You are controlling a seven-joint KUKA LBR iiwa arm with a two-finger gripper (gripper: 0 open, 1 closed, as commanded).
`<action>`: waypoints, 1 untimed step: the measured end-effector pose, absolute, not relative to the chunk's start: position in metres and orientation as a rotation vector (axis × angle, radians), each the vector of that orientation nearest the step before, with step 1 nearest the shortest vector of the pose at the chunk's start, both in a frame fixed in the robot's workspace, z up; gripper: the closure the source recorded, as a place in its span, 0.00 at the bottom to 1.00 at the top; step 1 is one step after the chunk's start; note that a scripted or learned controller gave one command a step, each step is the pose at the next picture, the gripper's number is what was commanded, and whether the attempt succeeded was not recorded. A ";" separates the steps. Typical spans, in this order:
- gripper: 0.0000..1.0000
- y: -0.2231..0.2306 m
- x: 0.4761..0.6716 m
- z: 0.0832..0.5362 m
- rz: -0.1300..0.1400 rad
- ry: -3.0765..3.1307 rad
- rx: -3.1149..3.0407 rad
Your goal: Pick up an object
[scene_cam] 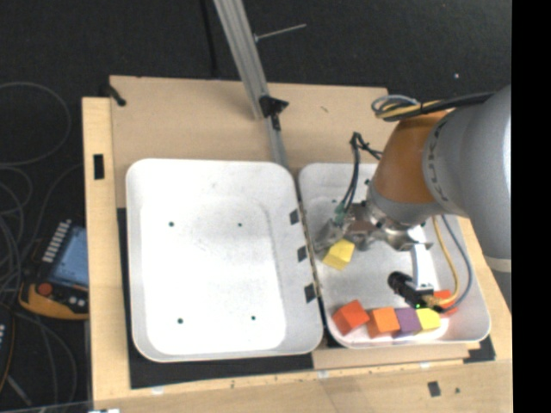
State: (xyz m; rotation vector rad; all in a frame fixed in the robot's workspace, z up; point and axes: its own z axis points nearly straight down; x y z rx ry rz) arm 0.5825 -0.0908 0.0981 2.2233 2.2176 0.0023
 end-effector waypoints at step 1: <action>0.00 -0.110 0.633 0.189 0.010 2.216 2.211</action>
